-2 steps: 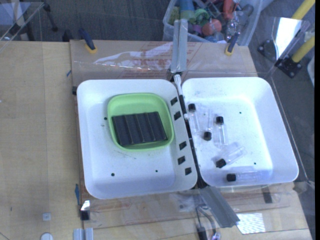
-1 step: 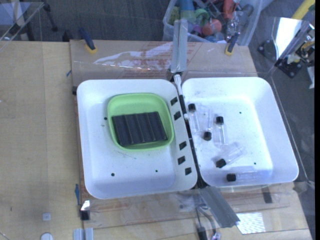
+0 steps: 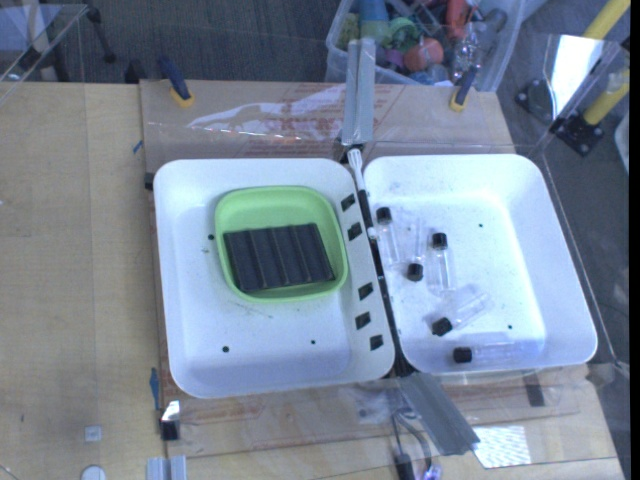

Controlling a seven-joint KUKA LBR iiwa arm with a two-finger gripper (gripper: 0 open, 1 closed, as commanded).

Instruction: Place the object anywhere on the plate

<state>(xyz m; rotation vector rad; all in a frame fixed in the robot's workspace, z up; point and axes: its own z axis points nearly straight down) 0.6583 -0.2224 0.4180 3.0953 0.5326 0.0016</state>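
A green square plate [image 3: 235, 207] lies in the left white bin [image 3: 185, 308], and a dark ribbed rectangular object [image 3: 278, 257] rests flat on it, slightly toward its front. In the right white bin [image 3: 530, 218] lie several clear plastic vials with black caps: one near the divider [image 3: 388, 232], one upright-looking at centre [image 3: 439, 258], one tilted lower down [image 3: 460, 311], and one along the front wall [image 3: 490, 351].
A row of black clips [image 3: 360, 268] runs along the divider between the bins. A clear tub of colourful items [image 3: 425, 13] stands behind the bins. Grey tape strips [image 3: 435, 418] lie on the wooden bench in front.
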